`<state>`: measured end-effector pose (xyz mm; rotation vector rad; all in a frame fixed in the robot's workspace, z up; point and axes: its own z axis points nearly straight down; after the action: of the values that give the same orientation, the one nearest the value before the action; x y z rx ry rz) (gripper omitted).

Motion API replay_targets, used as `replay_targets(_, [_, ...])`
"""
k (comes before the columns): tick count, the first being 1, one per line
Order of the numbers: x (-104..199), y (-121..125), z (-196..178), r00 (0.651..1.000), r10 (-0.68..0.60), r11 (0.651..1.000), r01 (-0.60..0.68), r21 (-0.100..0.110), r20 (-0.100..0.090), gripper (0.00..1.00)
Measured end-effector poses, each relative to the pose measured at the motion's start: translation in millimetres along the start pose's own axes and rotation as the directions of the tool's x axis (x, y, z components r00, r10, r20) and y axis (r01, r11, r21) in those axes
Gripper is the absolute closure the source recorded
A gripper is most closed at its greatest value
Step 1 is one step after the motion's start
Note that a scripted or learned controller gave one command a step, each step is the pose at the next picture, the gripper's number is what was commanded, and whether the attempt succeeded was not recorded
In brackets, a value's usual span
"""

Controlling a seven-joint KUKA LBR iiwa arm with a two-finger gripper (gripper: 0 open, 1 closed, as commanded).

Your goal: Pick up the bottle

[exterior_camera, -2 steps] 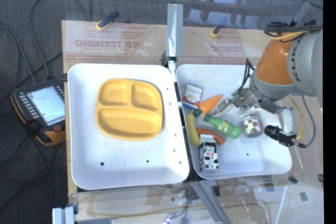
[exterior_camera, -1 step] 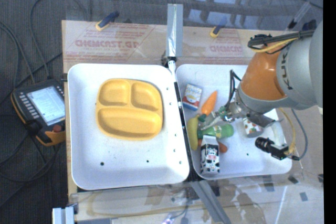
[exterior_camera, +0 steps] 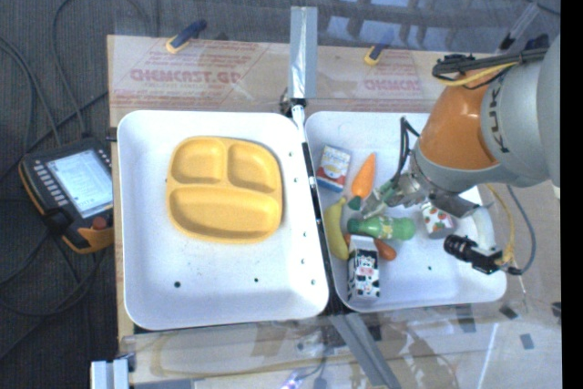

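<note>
Since the bottle (exterior_camera: 383, 227) lies flat at lower right, the gripper (exterior_camera: 393, 194) hovers just above; can't tell its grip.

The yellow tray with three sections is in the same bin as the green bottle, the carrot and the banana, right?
Not quite. The camera view shows the yellow tray alone in the left bin. The green bottle, the carrot and the banana lie in the right bin.
</note>
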<state>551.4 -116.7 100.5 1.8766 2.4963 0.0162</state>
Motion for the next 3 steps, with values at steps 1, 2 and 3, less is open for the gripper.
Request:
replay_targets(1, [-24, 80, -90, 0.995, 0.101, 0.995, -0.100, 0.022, -0.003, 1.00])
replay_targets(2, [-24, 80, -90, 0.995, 0.101, 0.995, -0.101, 0.023, -0.003, 0.00])
replay_targets(3, [-51, 16, -14, 0.997, 0.079, 0.997, -0.078, 0.024, -0.007, 0.00])
